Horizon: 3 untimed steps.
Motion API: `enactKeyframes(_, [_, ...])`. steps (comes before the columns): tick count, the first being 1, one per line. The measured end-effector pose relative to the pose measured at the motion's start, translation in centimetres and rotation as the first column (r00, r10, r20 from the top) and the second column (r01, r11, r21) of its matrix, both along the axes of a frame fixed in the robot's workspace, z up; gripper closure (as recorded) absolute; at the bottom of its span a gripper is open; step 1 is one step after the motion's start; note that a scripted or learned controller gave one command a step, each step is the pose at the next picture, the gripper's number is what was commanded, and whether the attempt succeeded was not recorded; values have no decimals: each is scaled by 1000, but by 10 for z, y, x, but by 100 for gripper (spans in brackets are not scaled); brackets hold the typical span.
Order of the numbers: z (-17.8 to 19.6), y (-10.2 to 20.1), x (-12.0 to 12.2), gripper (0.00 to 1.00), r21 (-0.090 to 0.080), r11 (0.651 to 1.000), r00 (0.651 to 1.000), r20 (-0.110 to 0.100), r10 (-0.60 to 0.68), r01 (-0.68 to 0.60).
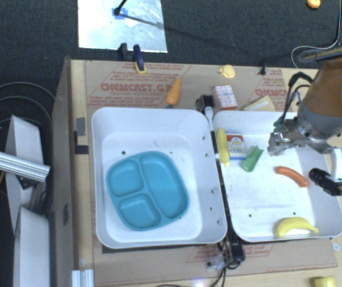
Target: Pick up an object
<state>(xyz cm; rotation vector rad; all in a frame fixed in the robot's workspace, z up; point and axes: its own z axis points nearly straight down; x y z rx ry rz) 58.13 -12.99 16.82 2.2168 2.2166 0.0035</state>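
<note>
The arm is reaching in over the right bin (323, 160), and its claw (277, 143) is hanging near that bin's far edge; whether it is open or closed cannot be told. Nothing is showing between its tips. A green block (252, 159) is lying tilted just beside the claw, next to a small red-and-white box (235, 146) and a corn cob (222, 146) along the bin's left wall. An orange sausage (292, 176) is resting mid-bin, and a yellow banana (295, 226) is curving at the near edge. A blue divided plate (147, 189) is sitting in the left bin (117, 124).
</note>
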Motion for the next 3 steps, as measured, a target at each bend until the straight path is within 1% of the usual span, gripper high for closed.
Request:
enactKeyframes(1, [-39,0,-16,100,3,1000,1000,-8,1,-1])
enactKeyframes(2, [-32,-10,-56,100,3,1000,1000,-9,-1,1])
enactKeyframes(3, [-32,-9,-54,0,3,1000,1000,-6,1,-1])
